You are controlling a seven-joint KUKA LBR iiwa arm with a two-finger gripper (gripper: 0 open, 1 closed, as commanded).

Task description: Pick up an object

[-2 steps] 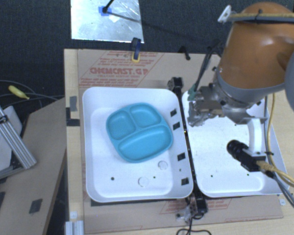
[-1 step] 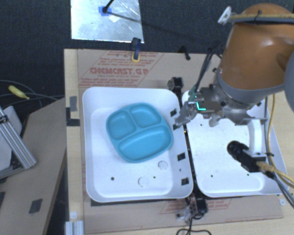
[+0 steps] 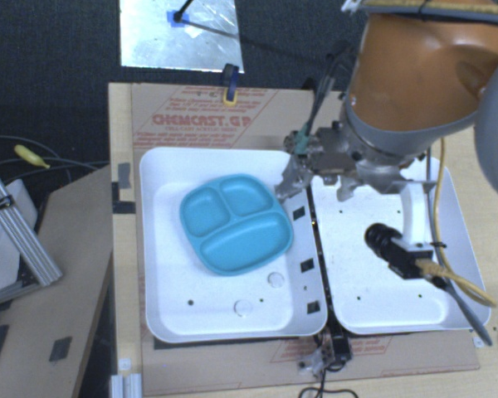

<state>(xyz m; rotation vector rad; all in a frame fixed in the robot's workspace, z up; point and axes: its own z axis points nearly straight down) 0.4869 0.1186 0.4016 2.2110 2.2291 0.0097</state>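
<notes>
The arm (image 3: 495, 139) enters from the right. Its orange band (image 3: 432, 56) sits uppermost, closest to the camera, with the grey wrist (image 3: 382, 152) directly beneath. The gripper (image 3: 292, 179) projects leftward and downward from the wrist.

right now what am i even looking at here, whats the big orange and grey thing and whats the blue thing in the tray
This is one picture, taken by a camera fixed above a bench and looking down at a slant. The big orange and grey shape is a robot arm reaching in from the right. At its lower end is the gripper, the part that picks things up. It hangs over the divide between two shallow white bins, the left bin and the right bin. The blue thing is a divided plate lying flat in the left bin, just beside the gripper. I can't see anything held by the gripper.
</notes>
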